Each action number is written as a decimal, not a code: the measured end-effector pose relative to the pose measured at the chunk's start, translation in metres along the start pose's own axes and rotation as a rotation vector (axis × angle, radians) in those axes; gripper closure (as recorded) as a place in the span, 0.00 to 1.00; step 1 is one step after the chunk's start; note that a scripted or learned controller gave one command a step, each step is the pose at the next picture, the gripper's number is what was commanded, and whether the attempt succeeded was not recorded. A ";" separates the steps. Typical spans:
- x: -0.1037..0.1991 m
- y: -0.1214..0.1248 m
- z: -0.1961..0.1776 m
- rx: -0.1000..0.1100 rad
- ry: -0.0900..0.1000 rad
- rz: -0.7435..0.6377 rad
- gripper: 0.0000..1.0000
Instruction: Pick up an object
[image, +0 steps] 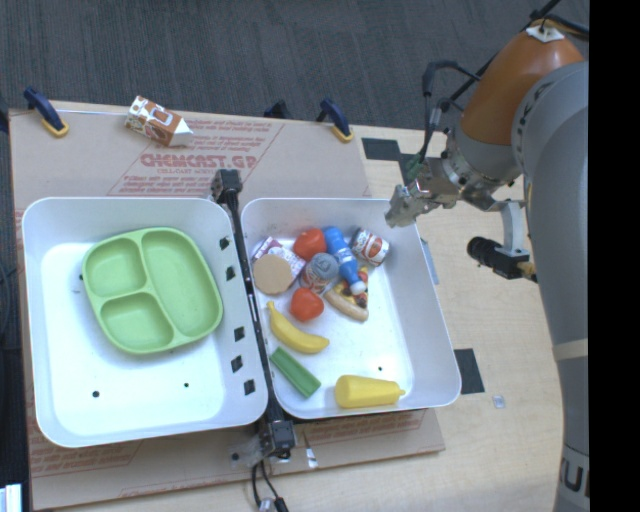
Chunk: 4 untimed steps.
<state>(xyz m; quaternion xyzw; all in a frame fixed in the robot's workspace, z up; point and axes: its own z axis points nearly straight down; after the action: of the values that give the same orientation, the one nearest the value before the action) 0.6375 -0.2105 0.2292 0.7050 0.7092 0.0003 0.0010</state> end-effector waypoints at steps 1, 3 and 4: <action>0.000 0.000 0.000 0.001 0.000 -0.001 0.00; 0.019 -0.027 0.107 0.013 0.006 -0.004 1.00; 0.019 -0.026 0.106 0.007 0.004 -0.006 0.00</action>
<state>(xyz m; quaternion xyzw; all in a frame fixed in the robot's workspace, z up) 0.6120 -0.1917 0.1236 0.7031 0.7111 -0.0008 -0.0028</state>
